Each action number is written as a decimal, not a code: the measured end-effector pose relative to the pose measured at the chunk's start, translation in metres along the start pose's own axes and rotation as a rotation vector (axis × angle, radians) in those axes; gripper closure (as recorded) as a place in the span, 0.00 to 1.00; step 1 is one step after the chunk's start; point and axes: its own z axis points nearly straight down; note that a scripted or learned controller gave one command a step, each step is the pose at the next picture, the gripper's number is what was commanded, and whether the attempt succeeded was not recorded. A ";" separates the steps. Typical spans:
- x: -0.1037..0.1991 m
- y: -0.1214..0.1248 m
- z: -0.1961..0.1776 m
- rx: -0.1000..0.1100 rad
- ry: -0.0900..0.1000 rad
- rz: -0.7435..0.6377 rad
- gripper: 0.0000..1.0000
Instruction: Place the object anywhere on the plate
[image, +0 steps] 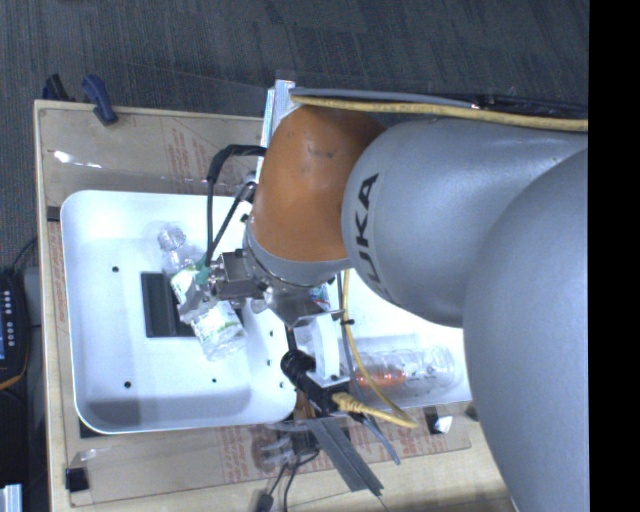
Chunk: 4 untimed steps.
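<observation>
A crumpled clear plastic bottle (212, 325) with a green and white label lies in the left white bin (110, 390), its cap end (172, 240) toward the back. It partly overlaps the right edge of a dark rectangular plate (158, 305) on the bin floor. My gripper (222, 285) hangs from the orange-banded wrist (300, 190) right over the bottle's middle, touching or nearly touching it. The arm's bulk hides the gripper's right side.
A second clear bottle (405, 368) with an orange part inside lies in the right bin, mostly under the arm. Cables (345, 405) and a dark bracket hang near the front edge between the bins. A blue clamp (100, 100) sits at the bench's back left corner.
</observation>
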 end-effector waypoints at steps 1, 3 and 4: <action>0.001 0.000 -0.009 0.004 -0.001 -0.010 1.00; 0.027 0.076 0.061 0.004 -0.002 0.006 0.00; 0.095 0.064 0.160 0.007 -0.006 0.012 0.00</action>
